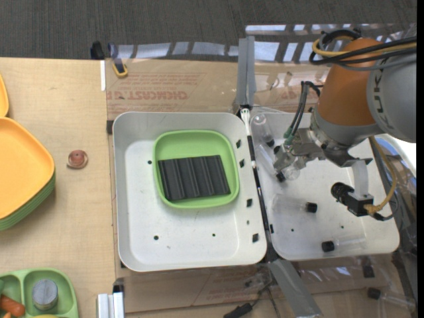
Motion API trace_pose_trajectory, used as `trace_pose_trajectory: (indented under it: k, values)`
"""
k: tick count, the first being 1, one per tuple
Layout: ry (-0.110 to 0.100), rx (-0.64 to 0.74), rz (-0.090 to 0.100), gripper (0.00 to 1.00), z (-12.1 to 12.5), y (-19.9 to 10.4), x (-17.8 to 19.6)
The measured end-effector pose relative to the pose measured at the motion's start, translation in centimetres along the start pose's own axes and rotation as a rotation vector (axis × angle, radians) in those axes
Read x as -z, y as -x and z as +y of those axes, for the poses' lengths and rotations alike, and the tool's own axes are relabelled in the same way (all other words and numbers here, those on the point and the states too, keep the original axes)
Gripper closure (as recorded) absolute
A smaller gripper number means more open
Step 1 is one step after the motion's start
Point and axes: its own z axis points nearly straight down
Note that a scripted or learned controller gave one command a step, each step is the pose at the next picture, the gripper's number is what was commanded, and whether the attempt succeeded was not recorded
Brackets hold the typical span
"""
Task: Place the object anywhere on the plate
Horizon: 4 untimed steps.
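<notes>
divided tray (33, 295) bottom-left | orange plates (23, 171) left | tool (286, 167) over right bin (344, 240)

Bright, even overhead light; soft shadows inside the left bin (132, 244) (faint glare on its white floor), and the far carpet (165, 8) looks slightly soft.
</notes>
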Motion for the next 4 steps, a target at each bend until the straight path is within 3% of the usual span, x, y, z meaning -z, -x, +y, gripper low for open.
trace_pose_trajectory:
  k: [1,2,3,4]
  values:
    - [0.001,0.131,0.000,1.00,1.3,-5.4,0.1]
    - [0.001,0.131,0.000,0.00,1.3,-5.4,0.1]
    - [0.001,0.098,-0.001,0.00,2.0,-4.2,1.2]
    - [-0.001,0.053,0.000,0.00,-2.4,-2.1,0.0]
